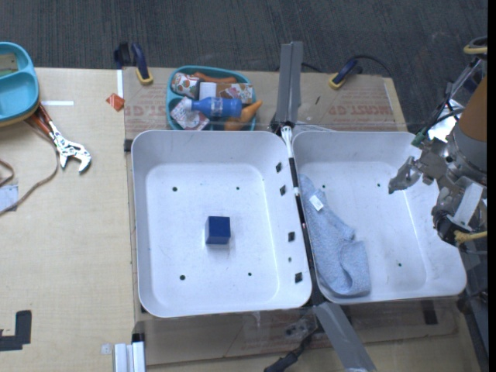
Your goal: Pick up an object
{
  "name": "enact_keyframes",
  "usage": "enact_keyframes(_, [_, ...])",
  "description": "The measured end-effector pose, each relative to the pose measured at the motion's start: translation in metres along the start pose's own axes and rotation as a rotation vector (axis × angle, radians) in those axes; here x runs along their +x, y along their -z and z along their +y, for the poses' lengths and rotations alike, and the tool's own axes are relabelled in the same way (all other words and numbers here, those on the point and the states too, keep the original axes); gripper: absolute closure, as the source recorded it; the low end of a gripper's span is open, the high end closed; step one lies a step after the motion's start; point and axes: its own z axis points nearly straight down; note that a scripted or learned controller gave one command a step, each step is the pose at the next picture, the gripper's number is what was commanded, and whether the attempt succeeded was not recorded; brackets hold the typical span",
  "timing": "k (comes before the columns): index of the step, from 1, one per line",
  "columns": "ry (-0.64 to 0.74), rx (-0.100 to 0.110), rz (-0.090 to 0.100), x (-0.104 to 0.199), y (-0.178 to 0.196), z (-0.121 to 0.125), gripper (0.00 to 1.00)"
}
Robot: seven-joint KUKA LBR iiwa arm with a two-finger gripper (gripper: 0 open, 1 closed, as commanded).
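Two white bins sit side by side on the tabletop (70,239). A blue cube (218,230) lies near the middle of the left bin (155,285). A grey sock (337,250) lies crumpled along the left side of the right bin (403,273). At that bin's right edge hangs the gripper (407,178), well apart from the sock; whether it is released or clenched cannot be told.
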Motion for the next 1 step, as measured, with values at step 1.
enact_keyframes(1, [-0.389,0.004,-0.001,0.0305,-0.0531,-0.0472,0.0])
